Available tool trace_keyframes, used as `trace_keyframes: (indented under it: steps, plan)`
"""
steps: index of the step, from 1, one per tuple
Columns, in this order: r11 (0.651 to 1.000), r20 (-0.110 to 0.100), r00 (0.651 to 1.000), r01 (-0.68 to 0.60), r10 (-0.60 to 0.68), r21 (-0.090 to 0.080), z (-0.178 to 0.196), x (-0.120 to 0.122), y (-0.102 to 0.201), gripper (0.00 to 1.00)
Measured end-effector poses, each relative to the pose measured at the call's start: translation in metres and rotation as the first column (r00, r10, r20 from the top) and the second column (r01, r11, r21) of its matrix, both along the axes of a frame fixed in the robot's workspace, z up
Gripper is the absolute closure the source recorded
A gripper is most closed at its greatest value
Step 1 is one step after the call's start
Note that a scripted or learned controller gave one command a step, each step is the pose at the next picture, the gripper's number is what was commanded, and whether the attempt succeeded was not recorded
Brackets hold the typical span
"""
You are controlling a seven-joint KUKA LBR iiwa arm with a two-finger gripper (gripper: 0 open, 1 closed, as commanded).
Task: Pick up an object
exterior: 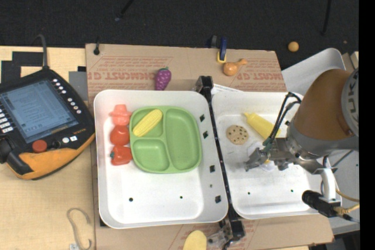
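Best to settle on one target first: cookie [237,134] or yellow bottle [258,122], both lying in the far-left part of the right bin [275,202]. Should centre over the chosen piece, drop straight down, and close only once astride it. Probably wiser to favour the bottle, given how flat the cookie lies.

Reaches in from the right with arm [319,120] bent low over the bin and gripper [256,159] near both, seemingly touching neither. Cannot tell whether open or closed: too dark and small.

Teach pendant [38,120] left of bins; purple grapes [163,78], orange gourd [233,67] on cardboard [129,64] behind.
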State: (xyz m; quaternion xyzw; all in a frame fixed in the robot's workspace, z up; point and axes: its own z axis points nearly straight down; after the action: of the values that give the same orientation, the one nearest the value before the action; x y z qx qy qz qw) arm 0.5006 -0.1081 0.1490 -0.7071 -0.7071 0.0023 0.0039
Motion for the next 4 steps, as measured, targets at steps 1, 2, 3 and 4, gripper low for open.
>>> trace_keyframes:
  steps: [1, 2, 3, 4]
  plan:
    - [1.0, 0.003, 1.0, 0.0, 0.0, -0.001, -0.064, -0.002, 0.002, 0.0]
    - [1.0, 0.005, 1.0, 0.006, -0.006, 0.0, -0.062, -0.003, 0.001, 0.0]
    - [1.0, 0.005, 1.0, 0.014, -0.014, 0.0, -0.051, -0.003, -0.002, 1.0]
    - [1.0, 0.009, 1.0, 0.006, -0.006, -0.002, 0.005, -0.012, -0.001, 1.0]
